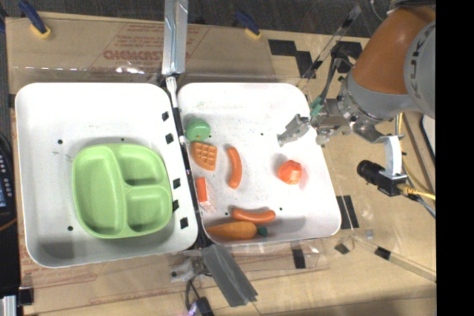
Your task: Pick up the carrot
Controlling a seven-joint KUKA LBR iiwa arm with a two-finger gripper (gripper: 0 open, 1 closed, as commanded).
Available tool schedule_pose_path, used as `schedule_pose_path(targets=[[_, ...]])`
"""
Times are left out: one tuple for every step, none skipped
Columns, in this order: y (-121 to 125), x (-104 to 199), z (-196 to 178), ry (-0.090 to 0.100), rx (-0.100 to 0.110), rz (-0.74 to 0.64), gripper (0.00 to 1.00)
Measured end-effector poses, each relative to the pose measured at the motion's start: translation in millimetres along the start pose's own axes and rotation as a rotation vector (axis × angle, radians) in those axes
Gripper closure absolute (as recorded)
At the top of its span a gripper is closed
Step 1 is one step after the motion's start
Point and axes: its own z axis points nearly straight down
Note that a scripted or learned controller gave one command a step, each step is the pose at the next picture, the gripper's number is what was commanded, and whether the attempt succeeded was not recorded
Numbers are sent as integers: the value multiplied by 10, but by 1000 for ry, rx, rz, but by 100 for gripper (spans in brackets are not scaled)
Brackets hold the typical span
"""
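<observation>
Approach step. Hand hovers over the right bin's upper right corner, carrying nothing; can't tell its opening. Carrot lies against the near wall, under a sausage. Next: traverse to it, descend.

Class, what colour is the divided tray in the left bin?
Light green, plain. The tray shows best in the camera view, from above.

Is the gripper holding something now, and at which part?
Nothing is held. The gripper hangs over the right bin, apart from the carrot at the near wall.
</observation>
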Motion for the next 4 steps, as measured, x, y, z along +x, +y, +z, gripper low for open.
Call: schedule_pose_path(targets=[[-501, 419, 1308, 1, 2, -20, 0], [-558, 1014, 1419, -4, -4, -223, 0], [-183, 750, 1418, -3, -4, -672, 0], [257, 545, 756, -3, -4, -366, 0]])
